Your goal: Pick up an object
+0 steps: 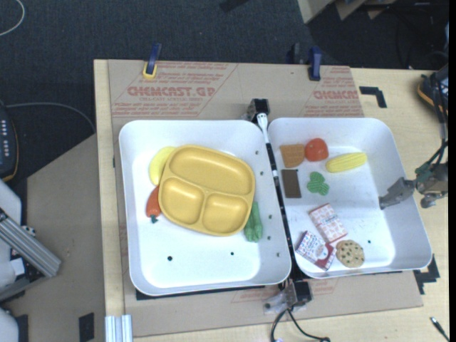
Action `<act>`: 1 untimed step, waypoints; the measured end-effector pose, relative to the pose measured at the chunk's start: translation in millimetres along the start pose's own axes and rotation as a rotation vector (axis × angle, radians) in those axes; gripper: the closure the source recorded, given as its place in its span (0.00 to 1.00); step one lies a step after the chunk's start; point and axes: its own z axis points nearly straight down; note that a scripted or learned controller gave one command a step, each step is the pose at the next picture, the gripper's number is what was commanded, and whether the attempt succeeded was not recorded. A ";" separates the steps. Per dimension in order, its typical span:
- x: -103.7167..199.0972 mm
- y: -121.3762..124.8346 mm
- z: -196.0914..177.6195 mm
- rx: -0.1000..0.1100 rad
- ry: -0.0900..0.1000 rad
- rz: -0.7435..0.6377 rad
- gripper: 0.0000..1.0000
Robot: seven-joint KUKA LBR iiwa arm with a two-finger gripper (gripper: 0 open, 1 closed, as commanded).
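Dark carpet [85,20], cardboard-topped bench [214,84], perhaps taped

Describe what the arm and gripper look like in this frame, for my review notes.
At the right edge, part of the gripper shows as a dull grey metal finger, narrow and tapered, over the right bin. Behind it sits a darker, boxy mechanism with greenish-grey parts and thin dark cables looping up. No markings are readable.
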 end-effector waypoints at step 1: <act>0.2 2.4 -4.5 -0.010 -0.003 -0.003 0.00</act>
